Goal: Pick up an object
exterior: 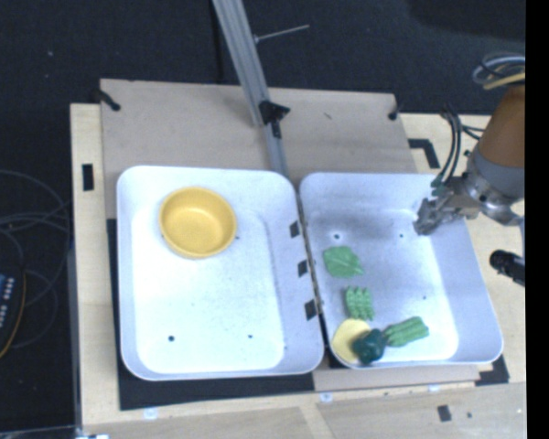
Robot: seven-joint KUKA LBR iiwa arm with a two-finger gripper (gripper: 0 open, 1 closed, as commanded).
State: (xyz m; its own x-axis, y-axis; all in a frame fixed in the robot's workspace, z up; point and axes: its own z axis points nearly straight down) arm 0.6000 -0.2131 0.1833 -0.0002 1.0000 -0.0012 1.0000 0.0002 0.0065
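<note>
**Two white bins, arm at the far right rim**

The left bin point(146, 337) holds one thing: a yellow bowl point(198, 221), upright, sitting in the bin's back left part, well apart from the divide between the bins.

The right bin point(467, 309) holds the rest. Taking the yellow bowl as the landmark, everything here lies to its right and across the divide. A green leaf-shaped piece point(342, 262) lies nearest the bowl's level, just past the divide. In front of that piece sits a small ridged green block point(359, 301). At the bin's front edge a small yellow cup point(349, 338) lies close to the divide, with a dark teal lump point(371, 346) touching or overlapping its right side. Just beside the lump, a long green piece point(405, 331) lies at a slant.

The gripper point(430, 216) hangs at the right bin's back right part, far from the bowl and well apart from all the green pieces. Nothing shows between its tips, and whether they are spread or pressed together cannot be told from here. The arm point(501, 144) reaches in behind it.
</note>
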